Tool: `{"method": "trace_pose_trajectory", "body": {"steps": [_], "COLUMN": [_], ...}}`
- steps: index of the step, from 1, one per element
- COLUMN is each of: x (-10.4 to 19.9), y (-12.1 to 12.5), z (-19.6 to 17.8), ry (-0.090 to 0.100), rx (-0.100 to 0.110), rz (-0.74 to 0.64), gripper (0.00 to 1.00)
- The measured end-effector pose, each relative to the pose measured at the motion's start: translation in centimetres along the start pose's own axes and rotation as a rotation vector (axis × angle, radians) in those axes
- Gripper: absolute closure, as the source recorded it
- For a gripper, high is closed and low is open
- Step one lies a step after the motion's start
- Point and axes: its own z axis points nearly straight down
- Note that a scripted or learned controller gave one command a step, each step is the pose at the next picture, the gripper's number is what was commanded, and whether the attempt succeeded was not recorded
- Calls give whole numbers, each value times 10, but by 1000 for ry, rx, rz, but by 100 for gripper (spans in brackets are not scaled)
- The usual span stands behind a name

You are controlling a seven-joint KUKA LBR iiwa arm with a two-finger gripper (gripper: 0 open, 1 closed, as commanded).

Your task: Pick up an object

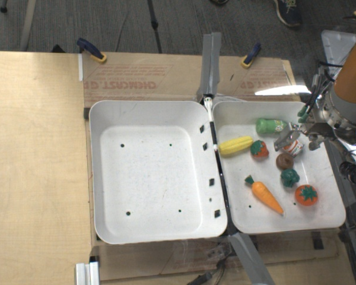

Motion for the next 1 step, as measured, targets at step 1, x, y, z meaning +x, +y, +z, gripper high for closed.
{"method": "trace_pose_trajectory", "body": {"steps": [1], "x": [-6], "y": [-37], "z": [162], "ry": [2], "rx": [2], "rz": [8], "gripper": [0]}}
